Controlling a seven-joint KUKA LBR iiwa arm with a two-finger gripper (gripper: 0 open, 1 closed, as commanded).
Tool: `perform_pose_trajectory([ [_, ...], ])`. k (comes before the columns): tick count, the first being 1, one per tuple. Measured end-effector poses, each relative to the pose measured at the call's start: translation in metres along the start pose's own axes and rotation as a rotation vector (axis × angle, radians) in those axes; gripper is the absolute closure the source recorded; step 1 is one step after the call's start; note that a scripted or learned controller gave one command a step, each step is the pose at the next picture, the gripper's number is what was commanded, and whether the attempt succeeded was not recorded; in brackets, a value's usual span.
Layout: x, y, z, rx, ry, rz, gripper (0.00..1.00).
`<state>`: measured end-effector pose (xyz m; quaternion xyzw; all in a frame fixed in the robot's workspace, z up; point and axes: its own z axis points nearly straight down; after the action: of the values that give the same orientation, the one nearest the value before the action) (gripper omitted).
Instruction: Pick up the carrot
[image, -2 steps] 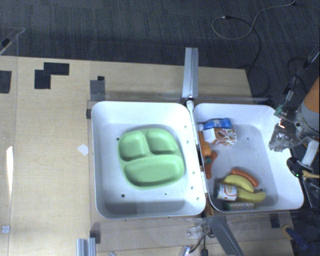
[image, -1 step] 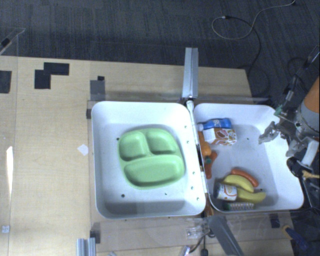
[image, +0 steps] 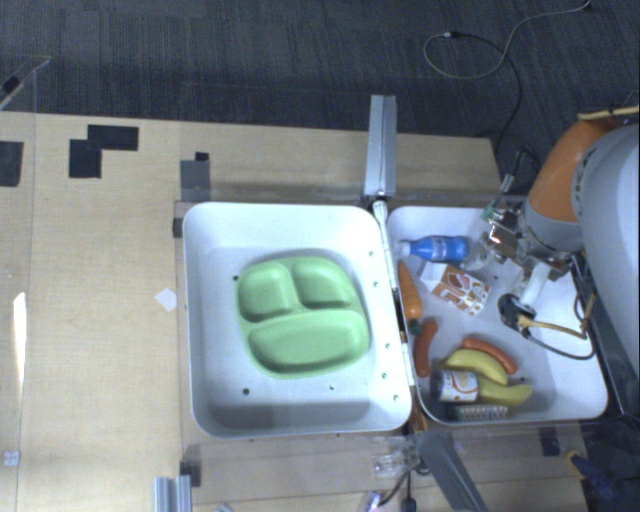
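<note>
A wooden counter (image: 100, 330) carries 2 shallow white bins side by side. The left bin (image: 200, 300), in the middle of the frame, holds a green divided tray (image: 300, 315) with 3 compartments. The right bin (image: 585, 385), at the right of the frame, holds several small items.

The carrot (image: 409, 289) lies in the right bin hard against its left wall, pointing roughly up and down the frame. Just below it lies a red sausage-shaped toy (image: 424, 347). A blue bottle (image: 437, 248) lies near the carrot's upper end, and an orange-and-white packet (image: 461, 291) sits to its right. A banana (image: 484, 372) and a small can (image: 458, 386) sit lower in the bin.

The grey arm (image: 610, 200) enters from the right edge, with the gripper (image: 505, 245) over the bin's upper right area, well apart from the carrot. Whether it is open or closed cannot be told, and nothing is visibly held.

The task appears to be at the approach step. The next move likely calls for travelling left to the carrot and descending close to the bin wall, which leaves little room on that side.
</note>
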<state>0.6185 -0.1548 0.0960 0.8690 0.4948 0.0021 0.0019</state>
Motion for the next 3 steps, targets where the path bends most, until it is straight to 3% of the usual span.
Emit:
perform_pose_trajectory([
  [1, 0.003, 0.0, -0.011, -0.002, 0.0, -0.011, 1.0],
  [2, 0.007, 0.021, 0.007, 0.0, 0.0, 0.108, 1.0],
  [3, -0.035, 0.008, -0.107, 0.0, 0.0, 0.174, 1.0],
])
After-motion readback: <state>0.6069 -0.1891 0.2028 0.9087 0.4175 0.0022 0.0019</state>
